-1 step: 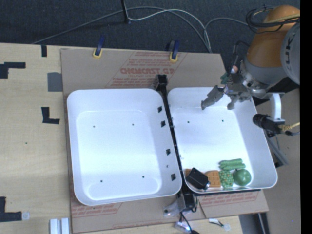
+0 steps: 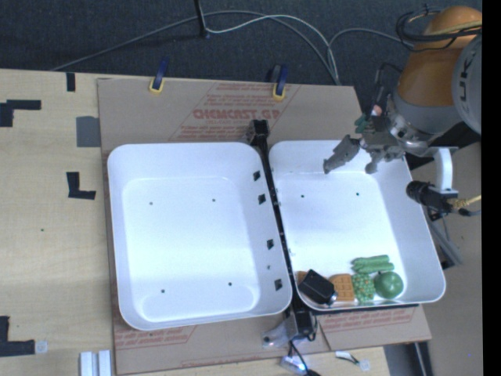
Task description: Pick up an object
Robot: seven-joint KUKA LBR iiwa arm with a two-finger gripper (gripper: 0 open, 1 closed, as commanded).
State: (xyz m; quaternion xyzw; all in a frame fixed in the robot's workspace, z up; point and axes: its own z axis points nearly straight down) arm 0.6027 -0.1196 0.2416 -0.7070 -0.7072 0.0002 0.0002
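Black object point(image 2: 317, 287): it is seen at the near rim of the right bin point(image 2: 407, 202), lying tilted, just beside the divider between the bins. It is judged stiff and light, perhaps a small plastic case; its smooth top may be slippery, so it would best be taken across its short sides.

Orange piece point(image 2: 340, 285): it is found touching the black object on its right. It looks like a flat cracker-shaped toy, thin and rigid, and is judged awkward to pinch while flat on the floor of the bin.

Green cluster point(image 2: 377, 276): a round green ball, a bumpy green block and a long ridged green piece are packed together in the near right corner. They are judged light toy food, possibly soft; the ball would likely roll away, so the long piece is judged the easier hold, taken across its narrow width.

Left bin point(image 2: 188, 233): it is set beside the right bin, on the bench point(image 2: 47, 233).

Pincer point(image 2: 356, 157): it is held over the far end of the right bin, well apart from all the objects. Its two fingers are seen spread apart, and nothing is held between them.
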